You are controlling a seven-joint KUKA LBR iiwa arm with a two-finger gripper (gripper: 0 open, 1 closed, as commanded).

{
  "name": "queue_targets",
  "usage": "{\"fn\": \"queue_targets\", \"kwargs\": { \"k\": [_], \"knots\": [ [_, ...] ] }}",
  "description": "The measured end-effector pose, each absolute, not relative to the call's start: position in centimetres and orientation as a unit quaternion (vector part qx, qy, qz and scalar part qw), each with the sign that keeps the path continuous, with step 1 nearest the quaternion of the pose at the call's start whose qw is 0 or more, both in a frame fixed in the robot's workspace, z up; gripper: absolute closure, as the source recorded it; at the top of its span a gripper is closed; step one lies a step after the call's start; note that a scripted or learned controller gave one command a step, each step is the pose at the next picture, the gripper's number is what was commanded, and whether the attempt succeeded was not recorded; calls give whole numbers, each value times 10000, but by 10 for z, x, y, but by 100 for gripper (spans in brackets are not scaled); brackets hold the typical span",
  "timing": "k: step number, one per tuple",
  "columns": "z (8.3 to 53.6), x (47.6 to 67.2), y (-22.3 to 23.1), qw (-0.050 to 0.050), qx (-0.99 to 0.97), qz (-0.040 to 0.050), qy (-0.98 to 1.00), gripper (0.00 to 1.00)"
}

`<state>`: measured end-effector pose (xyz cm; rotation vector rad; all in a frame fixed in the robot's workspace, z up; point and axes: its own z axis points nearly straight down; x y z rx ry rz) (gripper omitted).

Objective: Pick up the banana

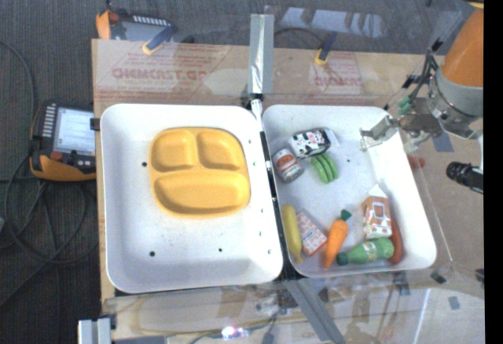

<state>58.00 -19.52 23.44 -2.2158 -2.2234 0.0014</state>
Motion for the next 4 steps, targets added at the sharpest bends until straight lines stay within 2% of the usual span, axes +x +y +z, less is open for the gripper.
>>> {"fn": "queue_targets", "kwargs": {
  "k": [1,2,3,4],
  "knots": [
    [243,640,-222,-4,-7759,20,-6309,0],
    [177,537,-98,21,-7018,12,-7124,0],
    [107,488,-102,-54,-6391,-39,-7691,0],
    [95,498,-107,-150,-5526,-48,-8333,0]
  ]
}}
